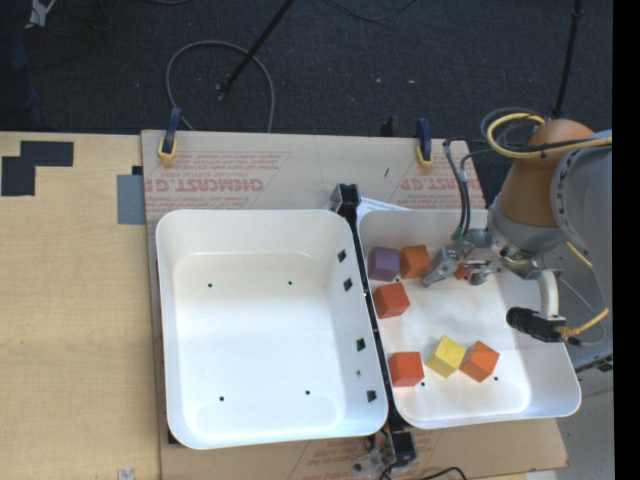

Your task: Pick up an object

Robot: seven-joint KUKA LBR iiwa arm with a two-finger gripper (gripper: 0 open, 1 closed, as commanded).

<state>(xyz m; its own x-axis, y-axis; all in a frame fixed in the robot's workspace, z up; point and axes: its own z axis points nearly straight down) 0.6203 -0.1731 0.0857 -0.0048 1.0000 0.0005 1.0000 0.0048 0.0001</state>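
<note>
Two shallow white bins sit side by side on the counter (80, 298), which is covered under them by a sheet of cardboard (290, 173) held down with clamps. The left bin (190, 238) and the right bin (545, 388) meet along a black divider strip. In the right bin lie six small blocks: a purple cube (384, 263) just beside an orange cube (415, 261) near the far wall, a red-orange cube (391, 300) a little nearer and just below the purple one, another red-orange cube (405, 368) close to the near wall, and a yellow cube (448, 355) touching an orange cube (480, 361) toward the bin's right part. All are plain, matte, roughly equal in size, several turned at slight angles. The grey arm (570, 198) reaches in from the right, and its gripper (448, 265) hangs low over the far part of the right bin, just right of the orange cube by the far wall. Whether the fingers are spread or closed cannot be told, and no block is seen between them.
</note>
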